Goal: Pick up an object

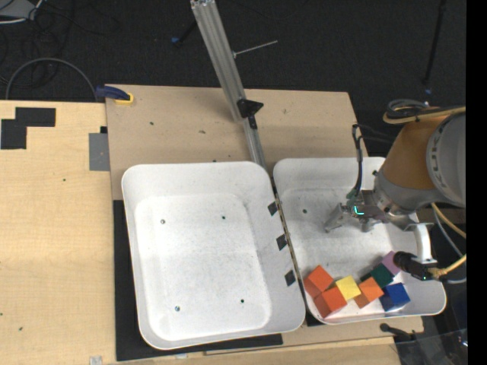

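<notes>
Hovering tool point(335, 220) above right bin point(319, 181); blocks point(354, 287) clustered along its near edge

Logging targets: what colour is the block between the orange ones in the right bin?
Yellow block, clearest in the camera view, near the right bin's front edge.

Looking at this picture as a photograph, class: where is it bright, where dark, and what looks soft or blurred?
Camera view: the two white bins are bright and nearly washed out; the floor beyond the bench is almost black; the hand looks soft-edged, with a small green glow beside it; the coloured blocks read clearly; shadows are faint.
</notes>
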